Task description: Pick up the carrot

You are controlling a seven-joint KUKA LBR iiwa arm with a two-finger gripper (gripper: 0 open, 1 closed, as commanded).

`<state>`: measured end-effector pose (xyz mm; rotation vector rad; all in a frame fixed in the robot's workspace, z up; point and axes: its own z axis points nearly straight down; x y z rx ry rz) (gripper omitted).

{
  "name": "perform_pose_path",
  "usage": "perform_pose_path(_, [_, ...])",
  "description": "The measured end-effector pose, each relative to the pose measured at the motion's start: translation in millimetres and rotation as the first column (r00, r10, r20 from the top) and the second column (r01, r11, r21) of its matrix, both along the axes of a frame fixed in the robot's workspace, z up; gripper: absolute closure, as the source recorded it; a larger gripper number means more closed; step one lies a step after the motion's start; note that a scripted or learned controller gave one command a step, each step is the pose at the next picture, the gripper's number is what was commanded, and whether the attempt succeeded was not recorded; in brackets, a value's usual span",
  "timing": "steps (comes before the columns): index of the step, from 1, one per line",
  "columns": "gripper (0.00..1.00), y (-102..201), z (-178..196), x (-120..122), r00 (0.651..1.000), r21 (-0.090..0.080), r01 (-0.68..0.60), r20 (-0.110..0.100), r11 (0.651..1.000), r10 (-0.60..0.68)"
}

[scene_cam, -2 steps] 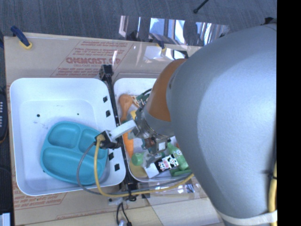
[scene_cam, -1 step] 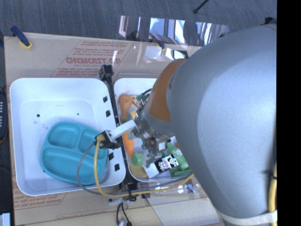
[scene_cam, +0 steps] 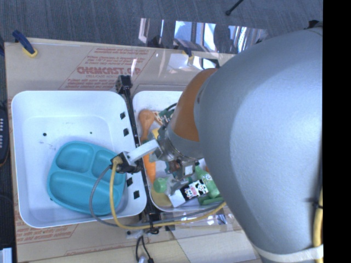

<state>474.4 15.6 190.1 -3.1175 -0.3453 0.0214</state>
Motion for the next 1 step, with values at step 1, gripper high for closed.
perform_pose_path(1, [0.00,0.0,0.0,0.0,1.000,0.000,0.000,0.000,1.000,0.000])
